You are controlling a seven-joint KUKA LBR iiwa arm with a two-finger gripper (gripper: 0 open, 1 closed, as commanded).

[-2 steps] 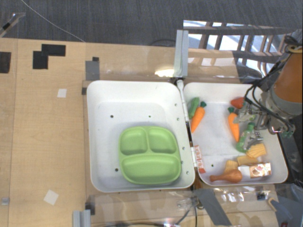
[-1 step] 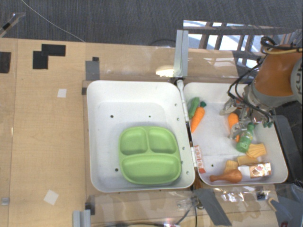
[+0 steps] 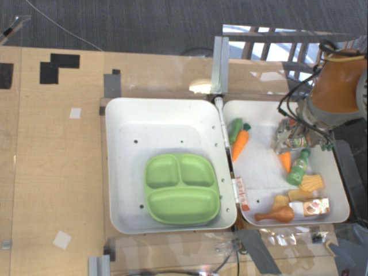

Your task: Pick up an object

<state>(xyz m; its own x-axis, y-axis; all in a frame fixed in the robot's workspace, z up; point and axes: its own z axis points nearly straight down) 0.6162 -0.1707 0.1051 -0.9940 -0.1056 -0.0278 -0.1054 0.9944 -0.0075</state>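
- Overhead, camera view: two shallow white bins are seen side by side on a pale wooden bench (image 3: pixel 52 171).
- A light green moulded plastic plate with three compartments (image 3: pixel 182 187) is seen lying flat in the left white bin (image 3: pixel 123 119), toward its near half.
- The grey arm with its orange band (image 3: pixel 339 85) is seen reaching in from the right, over the far right part of the right white bin (image 3: pixel 256 171).
- The two-finger gripper (image 3: pixel 293 137) is positioned low over the bin's right side; how its jaws stand cannot be told, and nothing can be made out between them.
- Just below the gripper, a small orange cone-shaped piece (image 3: pixel 286 161) and a green plastic bottle (image 3: pixel 298 170) are noted, touching one another.
- An orange toy carrot with a green top (image 3: pixel 240 142) is recorded near the bin's left wall, beside a green toy vegetable (image 3: pixel 234 129).
- Along the near edge, a brown toy drumstick (image 3: pixel 276 214), a white and red carton lying on its side (image 3: pixel 313 206) and a tan waffle-like piece (image 3: pixel 311 183) are noted, close together.
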